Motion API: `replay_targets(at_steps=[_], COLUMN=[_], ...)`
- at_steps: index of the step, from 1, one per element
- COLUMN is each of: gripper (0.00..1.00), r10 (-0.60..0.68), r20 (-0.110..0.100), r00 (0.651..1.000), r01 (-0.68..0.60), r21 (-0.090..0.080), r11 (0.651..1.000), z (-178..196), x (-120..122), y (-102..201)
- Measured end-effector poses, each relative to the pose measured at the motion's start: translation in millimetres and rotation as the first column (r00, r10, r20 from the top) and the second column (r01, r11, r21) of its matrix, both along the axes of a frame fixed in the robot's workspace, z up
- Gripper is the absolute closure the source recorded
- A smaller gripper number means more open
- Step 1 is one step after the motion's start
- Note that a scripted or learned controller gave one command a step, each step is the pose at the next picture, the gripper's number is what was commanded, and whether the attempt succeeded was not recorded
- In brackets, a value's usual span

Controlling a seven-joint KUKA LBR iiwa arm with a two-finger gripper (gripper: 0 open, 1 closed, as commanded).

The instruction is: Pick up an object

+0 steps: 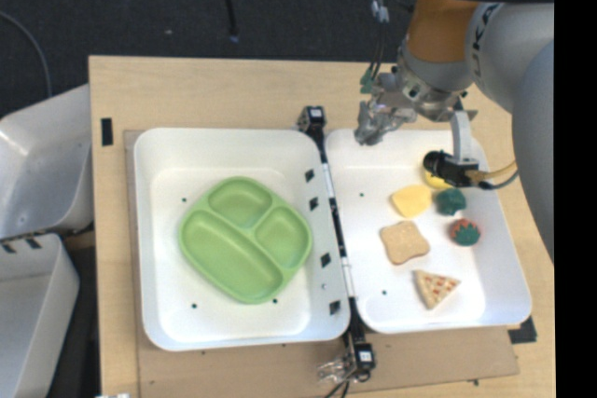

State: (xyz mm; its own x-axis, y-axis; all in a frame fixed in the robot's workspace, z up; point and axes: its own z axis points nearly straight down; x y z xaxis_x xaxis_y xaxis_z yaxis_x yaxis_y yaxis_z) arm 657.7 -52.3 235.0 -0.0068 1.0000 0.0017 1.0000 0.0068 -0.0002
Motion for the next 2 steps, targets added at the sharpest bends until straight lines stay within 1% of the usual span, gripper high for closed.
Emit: replay_targets(at_steps=[2], gripper=[1.0], r10=[-0.001], r20=[-0.001], r00=[1.0], r01=[0.001], r21=[-0.001], r11=[1.0], z=[-4.0], x=[-41.8], y=[94.1])
